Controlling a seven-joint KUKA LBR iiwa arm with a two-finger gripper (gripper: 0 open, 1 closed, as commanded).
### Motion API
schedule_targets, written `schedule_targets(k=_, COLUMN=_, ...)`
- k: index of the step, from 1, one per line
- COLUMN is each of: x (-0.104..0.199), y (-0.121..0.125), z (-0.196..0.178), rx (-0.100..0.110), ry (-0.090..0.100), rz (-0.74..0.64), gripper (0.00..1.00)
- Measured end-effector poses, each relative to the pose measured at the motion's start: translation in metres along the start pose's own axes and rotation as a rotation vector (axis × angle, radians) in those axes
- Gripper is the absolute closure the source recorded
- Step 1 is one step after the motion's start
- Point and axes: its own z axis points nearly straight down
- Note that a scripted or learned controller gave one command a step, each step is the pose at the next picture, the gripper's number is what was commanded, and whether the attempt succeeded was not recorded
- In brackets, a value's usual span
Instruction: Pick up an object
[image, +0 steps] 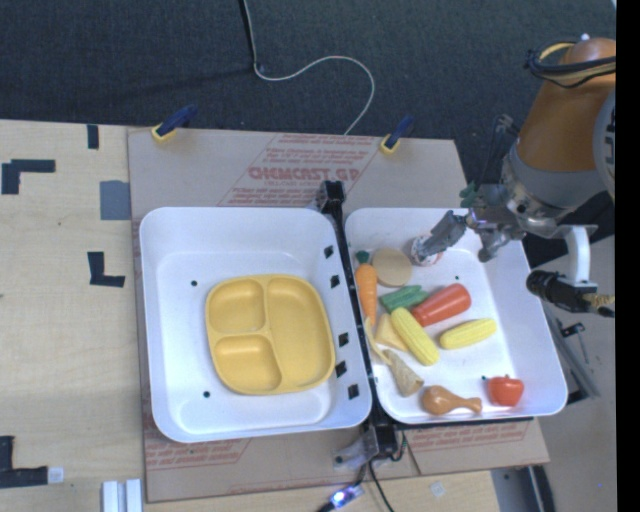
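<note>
- The left bin (165, 300) carries a yellow divided plate (268, 333) lying flat near its middle; nothing here looks like an easy thing to pick, and a descent on the plate would likely just skate off its smooth, wide surface
- The bins meet at a black-clipped divider (345, 300), and the carrot (367, 290) lies lengthwise right against it along the right bin's left edge; a finger coming down there could strike the wall or the clips instead of closing round the carrot
- The candidates sit crowded in the right bin (545, 345): a tan round piece (392, 268) near the back-left, a green pod (402, 297), a red pepper (443, 304), two corn cobs (414, 335) touching or nearly so towards the centre; a close on one may pinch its neighbour or push the heap apart
- The chicken drumstick (450, 402) and the tomato (505, 390) lie by the front edge, apart from the heap; both are rounded and could squirt out under a squeeze
- The gripper (430, 248) hangs tilted over the back part of the right bin, just beside the tan piece; I cannot tell whether it is parted or closed, and nothing shows between its tips
- From that slant a straight drop could land on the tan piece's rim and flick it towards the carrot
</note>
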Motion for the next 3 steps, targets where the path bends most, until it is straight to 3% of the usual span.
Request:
schedule_targets(k=1, x=0.0, y=0.002, z=-0.007, rx=-0.013, ry=-0.002, rz=-0.003, gripper=0.0)
schedule_targets(k=3, x=0.0, y=-0.001, z=0.117, rx=-0.007, ry=-0.002, rz=-0.002, gripper=0.0)
